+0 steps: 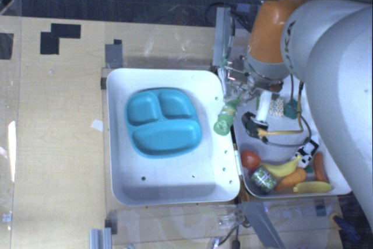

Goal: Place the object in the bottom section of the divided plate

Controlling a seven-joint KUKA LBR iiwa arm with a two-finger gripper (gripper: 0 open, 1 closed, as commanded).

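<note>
No readable txt anywhere: no labels, brands or nos. legible on the items, bins or desk (58, 143).

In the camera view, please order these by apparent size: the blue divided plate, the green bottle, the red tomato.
1. blue divided plate
2. green bottle, raised near the gripper, so perhaps enlarged
3. red tomato, partly hidden

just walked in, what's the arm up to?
The arm's gripper is above the seam between the two bins, with a green bottle-like object hanging between its fingers. The blue divided plate sits in the left bin with nothing in its sections yet. The right bin holds the remaining toy food: a tomato, banana, carrot and a few others.
</note>
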